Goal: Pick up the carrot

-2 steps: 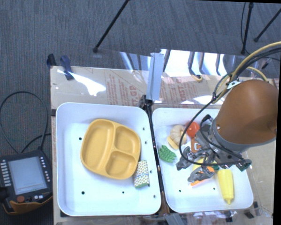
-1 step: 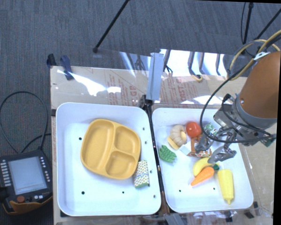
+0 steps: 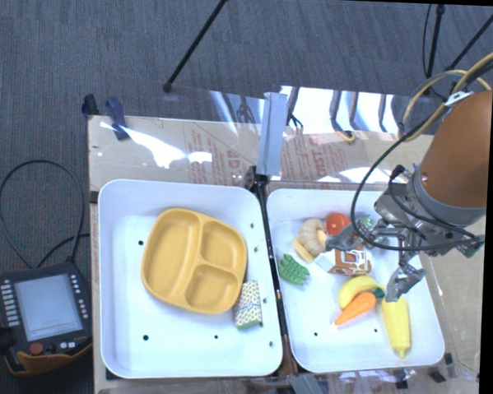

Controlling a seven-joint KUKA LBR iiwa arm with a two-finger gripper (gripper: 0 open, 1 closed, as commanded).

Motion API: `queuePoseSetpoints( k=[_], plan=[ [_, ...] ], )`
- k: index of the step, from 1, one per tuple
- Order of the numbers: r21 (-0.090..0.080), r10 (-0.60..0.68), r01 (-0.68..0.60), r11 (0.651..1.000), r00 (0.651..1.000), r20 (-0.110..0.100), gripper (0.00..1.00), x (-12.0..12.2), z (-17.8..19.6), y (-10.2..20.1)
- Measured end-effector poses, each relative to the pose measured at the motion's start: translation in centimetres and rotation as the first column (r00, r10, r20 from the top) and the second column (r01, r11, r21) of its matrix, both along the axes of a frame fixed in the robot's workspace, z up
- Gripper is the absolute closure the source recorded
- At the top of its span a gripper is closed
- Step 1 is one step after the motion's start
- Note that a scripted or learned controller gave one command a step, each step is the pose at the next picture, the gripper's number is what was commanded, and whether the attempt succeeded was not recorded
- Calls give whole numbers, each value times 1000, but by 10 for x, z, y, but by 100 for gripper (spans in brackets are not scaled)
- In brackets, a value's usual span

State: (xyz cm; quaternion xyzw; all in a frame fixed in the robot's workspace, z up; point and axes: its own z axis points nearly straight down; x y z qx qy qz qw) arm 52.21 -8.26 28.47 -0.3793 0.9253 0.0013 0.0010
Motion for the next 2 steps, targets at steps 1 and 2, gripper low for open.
queuePoseSetpoints(
  k=[1, 2],
  plan=[
    [3, 178, -178, 984, 984, -8, 0, -41, -148, -19],
    [3, 256, -256, 967, 967, -5, 0, -29, -200, -30]
  ],
)
